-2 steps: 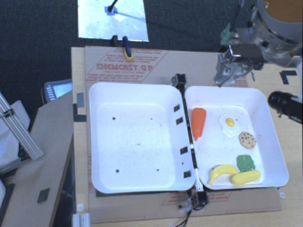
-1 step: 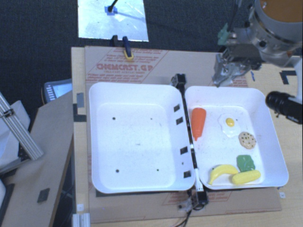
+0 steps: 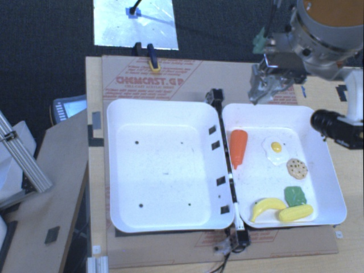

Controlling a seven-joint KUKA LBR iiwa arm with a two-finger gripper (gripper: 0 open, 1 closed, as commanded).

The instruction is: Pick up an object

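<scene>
Six toy foods lie in the right bin (image 3: 330, 181), left bin (image 3: 122, 152) beside it on the worktop: carrot (image 3: 238, 147) by the divider, fried egg (image 3: 276, 150), cookie (image 3: 297, 168), green piece (image 3: 294, 194), banana (image 3: 267, 207), yellow corn-like piece (image 3: 296, 212) touching the green one. Gripper (image 3: 263, 92) hangs above the bin's back rim, well apart from all of them; can't tell if jaws are apart or together, too blurred. Likely all light, stiff plastic, smooth so prob slippery. Carrot looks the best pick: lies alone w/ free space both sides, take it across the thick upper half. Egg & cookie are flat, hard to get under. Banana curved, may roll
</scene>
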